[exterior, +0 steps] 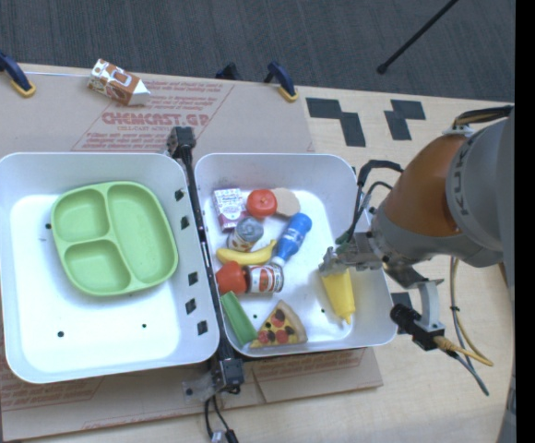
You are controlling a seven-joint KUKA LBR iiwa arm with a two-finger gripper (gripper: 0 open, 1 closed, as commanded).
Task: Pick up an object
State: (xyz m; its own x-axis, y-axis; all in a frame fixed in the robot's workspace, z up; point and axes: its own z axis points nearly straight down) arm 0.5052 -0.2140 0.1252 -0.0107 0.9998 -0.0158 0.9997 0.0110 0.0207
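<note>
A: So, going from the far left toward the gripper point(338, 268), what do you count?

B: Well apart from the gripper, in the left bin point(9, 275), lies one green divided plate point(113, 237) with three compartments. I think it is kept alone there so the other bin serves for picking.

A: And nearer?

B: In the right bin point(277, 161), left of the gripper, I count one red packet point(228, 206), one red tomato point(262, 202), one small can point(246, 234), one banana point(243, 254), one red jar point(254, 280), one green piece point(237, 317), one pizza slice point(279, 328) and one blue bottle point(291, 237). They lie crowded together, probably just dropped in.

A: And the object for the task?

B: One yellow bottle point(338, 295) lies directly under the gripper, its top touching the fingers. It lies apart from the pile, so I judge it the easiest target.

A: Is it clamped?

B: I cannot tell; the arm's wrist covers that part.
</note>
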